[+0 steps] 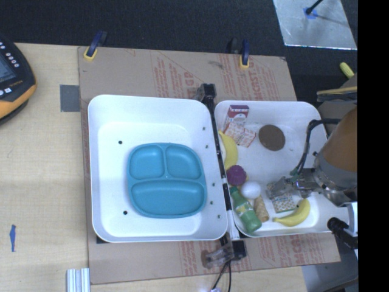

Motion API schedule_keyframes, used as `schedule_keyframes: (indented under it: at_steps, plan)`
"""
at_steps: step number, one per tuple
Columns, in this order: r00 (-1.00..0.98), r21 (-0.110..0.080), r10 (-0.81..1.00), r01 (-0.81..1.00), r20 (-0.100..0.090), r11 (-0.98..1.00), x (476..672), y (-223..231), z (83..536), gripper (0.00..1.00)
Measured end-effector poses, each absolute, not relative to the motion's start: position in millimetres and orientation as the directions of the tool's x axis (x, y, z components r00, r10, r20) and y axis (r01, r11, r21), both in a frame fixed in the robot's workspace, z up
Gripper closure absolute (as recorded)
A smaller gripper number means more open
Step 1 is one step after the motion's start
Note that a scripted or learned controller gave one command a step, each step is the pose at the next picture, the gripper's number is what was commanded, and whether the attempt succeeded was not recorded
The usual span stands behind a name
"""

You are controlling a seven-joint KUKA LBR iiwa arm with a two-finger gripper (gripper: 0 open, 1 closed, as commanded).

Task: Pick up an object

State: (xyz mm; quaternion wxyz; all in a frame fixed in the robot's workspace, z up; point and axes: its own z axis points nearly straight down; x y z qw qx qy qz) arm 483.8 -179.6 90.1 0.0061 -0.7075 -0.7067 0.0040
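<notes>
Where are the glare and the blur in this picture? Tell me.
Camera view: soft overall; glare washes the left bin's left wall and the right bin's floor; the blue plate stays fairly crisp; the gripper area is cluttered and blurred.

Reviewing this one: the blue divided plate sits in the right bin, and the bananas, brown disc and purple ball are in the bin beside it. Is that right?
Not quite. The camera view shows the blue divided plate in the left bin, not the right. The rest holds: the bananas, brown disc and purple ball are in the bin beside it, the right bin.
</notes>
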Motion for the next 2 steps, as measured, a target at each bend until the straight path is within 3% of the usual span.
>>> schedule_keyframes:
  at_steps: [1, 2]
  plan:
    - [-0.006, -0.005, 1.000, 1.000, 0.000, 0.006, 489.6, -178.8, 102.0, 1.00]
    - [-0.011, 0.000, 1.000, 1.000, 0.001, 0.011, 533.0, -125.8, 91.4, 1.00]
